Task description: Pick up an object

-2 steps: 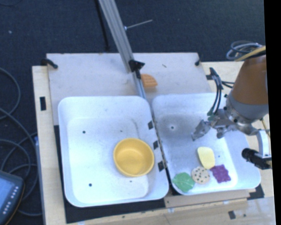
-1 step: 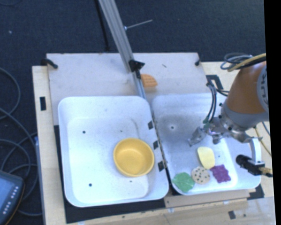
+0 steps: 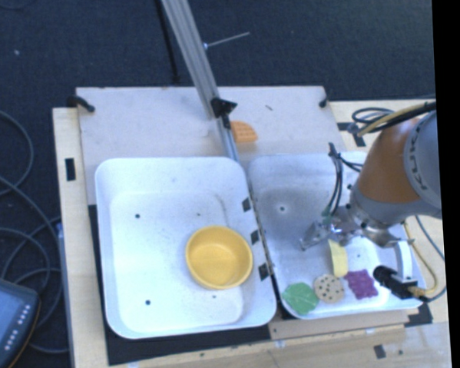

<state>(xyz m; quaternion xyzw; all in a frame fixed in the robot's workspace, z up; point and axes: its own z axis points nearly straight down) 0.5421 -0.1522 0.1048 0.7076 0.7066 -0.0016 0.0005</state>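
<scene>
Disc at six; I am watching gripper, closure unclear, hovering off block, risking a miss.

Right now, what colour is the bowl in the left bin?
Yellow. The bowl shows clearly in the camera view, in the left bin.

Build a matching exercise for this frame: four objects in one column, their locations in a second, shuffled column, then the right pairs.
Objects:
1. yellow bowl
2. green disc
3. purple piece
4. orange item

Places:
A. on the bench board behind the bins
B. front left corner of the right bin
C. left bin, near its right wall
D. front of the right bin, right of the tan disc

Pairs: 1-C, 2-B, 3-D, 4-A
</scene>
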